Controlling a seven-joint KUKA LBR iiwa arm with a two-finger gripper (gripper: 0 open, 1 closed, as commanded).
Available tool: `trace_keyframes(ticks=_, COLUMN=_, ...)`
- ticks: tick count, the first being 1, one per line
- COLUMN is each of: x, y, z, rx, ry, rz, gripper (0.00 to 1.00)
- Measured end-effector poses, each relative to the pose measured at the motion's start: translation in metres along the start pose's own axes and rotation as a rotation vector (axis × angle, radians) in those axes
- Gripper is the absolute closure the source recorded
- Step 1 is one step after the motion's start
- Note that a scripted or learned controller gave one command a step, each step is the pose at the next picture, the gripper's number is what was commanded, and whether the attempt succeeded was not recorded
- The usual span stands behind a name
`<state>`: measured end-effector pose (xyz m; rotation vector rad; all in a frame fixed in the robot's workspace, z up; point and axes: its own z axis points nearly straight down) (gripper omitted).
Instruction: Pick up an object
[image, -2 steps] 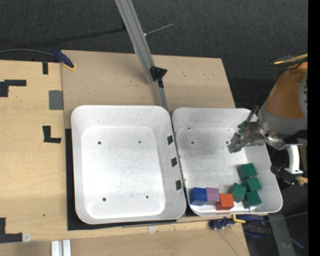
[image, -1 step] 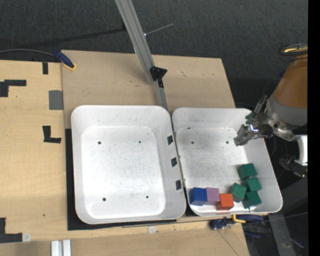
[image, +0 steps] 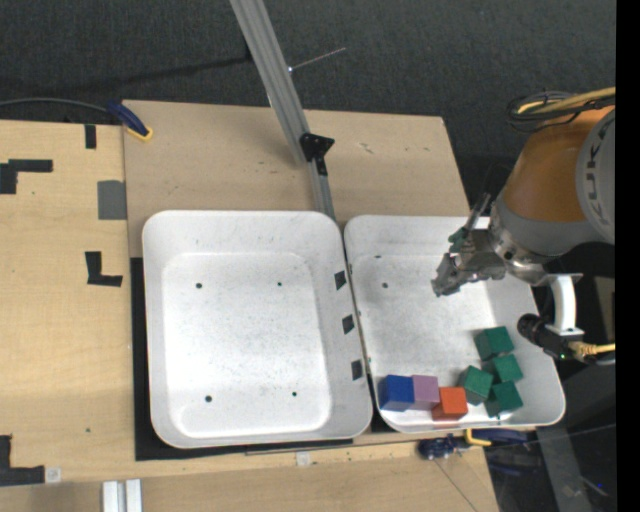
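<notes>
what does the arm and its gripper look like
The grey arm has a broad orange band above the wrist, partly showing dark lettering. Yellow and black cables loop over its top. The small dark grey two-finger gripper has greenish patches near its base.

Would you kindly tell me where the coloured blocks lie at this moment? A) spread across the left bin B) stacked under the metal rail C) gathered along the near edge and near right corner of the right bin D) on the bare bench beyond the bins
C: the blue block, purple block, orange block and green blocks all sit in the right bin at its near edge and corner.
</notes>
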<state>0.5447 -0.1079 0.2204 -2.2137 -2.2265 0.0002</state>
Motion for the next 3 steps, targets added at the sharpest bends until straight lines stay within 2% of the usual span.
trace_keyframes(ticks=1, x=0.064, y=-0.003, z=0.003, rx=0.0, ry=0.0, rz=-0.002, gripper=1.0)
trace_keyframes(ticks=3, x=0.166, y=0.006, z=0.011, rx=0.001, ry=0.0, rz=-0.002, gripper=1.0)
